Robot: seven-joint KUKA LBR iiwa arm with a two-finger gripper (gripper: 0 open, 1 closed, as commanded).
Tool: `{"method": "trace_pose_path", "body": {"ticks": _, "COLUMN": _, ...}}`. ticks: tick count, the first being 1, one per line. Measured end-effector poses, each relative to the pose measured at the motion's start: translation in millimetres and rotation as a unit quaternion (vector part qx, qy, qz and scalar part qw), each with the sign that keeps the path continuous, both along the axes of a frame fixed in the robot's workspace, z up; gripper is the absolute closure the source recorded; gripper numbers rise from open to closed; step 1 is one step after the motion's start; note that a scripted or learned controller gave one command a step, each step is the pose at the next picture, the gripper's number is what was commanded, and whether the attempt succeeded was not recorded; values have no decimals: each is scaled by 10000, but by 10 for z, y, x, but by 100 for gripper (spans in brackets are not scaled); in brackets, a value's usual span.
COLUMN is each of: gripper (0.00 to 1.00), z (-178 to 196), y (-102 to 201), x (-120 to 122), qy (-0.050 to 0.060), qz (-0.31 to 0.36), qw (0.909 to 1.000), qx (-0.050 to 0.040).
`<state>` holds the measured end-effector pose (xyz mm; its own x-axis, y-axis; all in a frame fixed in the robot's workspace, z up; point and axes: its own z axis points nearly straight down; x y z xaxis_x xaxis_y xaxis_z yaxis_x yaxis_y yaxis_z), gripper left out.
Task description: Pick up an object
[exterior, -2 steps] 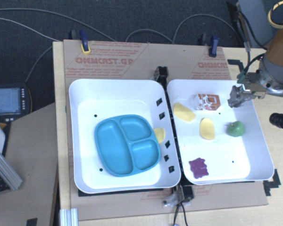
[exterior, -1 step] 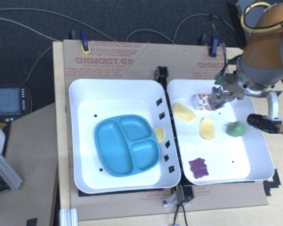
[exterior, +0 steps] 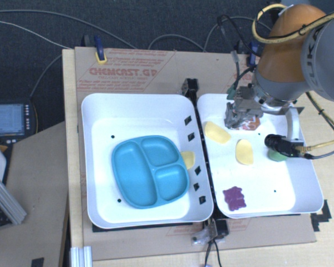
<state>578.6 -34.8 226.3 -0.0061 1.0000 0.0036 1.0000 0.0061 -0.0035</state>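
Right bin (exterior: 300, 202): hand (exterior: 240, 118) low at far left corner, over or touching a small reddish-white item (exterior: 250, 124) mostly hidden beneath. Open or closed: cannot tell (finger ends lost in dark clutter). Nothing seen between them, so no grasp counted.

Loose candidates in same bin: pale yellow piece (exterior: 217, 132) just left of hand, second yellow piece (exterior: 244, 152) nearer, purple lump (exterior: 234, 197) near edge, green thing (exterior: 277, 154) at right, partly under a black cable fitting (exterior: 278, 143). Well apart from each other, probably scattered for single picks.

Left bin (exterior: 92, 149): blue divided plate (exterior: 150, 170) flat in middle, small yellow bit (exterior: 187, 159) touching its right rim.

Likely step: descent onto reddish item, lift not yet made. Risk: close to bin wall, little room to close.
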Motion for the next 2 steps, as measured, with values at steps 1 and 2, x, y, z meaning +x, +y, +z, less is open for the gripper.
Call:
{"method": "trace_pose_path", "body": {"ticks": 1, "gripper": 100, "z": -45, "y": 631, "x": 141, "qy": -21, "qz": 8, "qw": 10000, "qx": -2}}
{"method": "trace_pose_path", "body": {"ticks": 2, "gripper": 100, "z": 74, "y": 1127, "x": 250, "qy": -31, "qz": 4, "qw": 10000, "qx": -5}}
